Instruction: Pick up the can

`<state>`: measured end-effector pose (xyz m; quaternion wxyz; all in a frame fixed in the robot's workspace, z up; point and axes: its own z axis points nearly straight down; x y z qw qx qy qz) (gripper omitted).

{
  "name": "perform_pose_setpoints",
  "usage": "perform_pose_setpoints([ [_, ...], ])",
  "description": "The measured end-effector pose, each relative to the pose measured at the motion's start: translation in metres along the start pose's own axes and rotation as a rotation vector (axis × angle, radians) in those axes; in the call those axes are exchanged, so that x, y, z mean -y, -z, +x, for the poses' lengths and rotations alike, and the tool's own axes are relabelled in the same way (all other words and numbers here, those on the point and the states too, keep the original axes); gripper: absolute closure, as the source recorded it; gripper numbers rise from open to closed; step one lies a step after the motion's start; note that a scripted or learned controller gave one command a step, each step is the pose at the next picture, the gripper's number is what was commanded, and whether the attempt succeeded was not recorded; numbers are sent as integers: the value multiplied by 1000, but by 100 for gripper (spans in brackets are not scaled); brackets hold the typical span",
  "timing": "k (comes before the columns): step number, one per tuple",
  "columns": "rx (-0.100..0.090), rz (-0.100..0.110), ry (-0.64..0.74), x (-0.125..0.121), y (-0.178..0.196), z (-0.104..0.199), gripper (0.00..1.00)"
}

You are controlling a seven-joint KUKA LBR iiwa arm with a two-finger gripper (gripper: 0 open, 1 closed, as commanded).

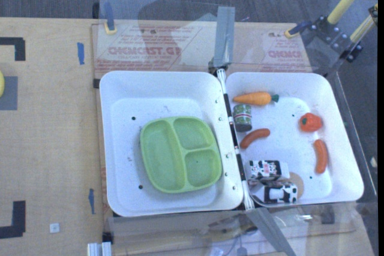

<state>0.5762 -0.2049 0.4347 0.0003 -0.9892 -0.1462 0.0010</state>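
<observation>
Green-labelled can [242,116] upright in right bin [342,129], against the left wall, between carrot [254,98] and sausage [254,137]; green tray [180,154] in left bin [120,129]; gripper state: cannot tell

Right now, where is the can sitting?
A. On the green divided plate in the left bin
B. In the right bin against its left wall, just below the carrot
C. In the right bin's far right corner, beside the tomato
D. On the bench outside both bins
B: the can stands upright in the right bin by its left wall, just below the carrot and above a sausage.
</observation>
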Motion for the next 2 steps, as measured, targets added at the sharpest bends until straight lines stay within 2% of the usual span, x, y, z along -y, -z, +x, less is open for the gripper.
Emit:
perform_pose_setpoints([
  [1,-1,0,-88,-23,1,55,100],
  [2,0,1,-90,65,-141,91,100],
])
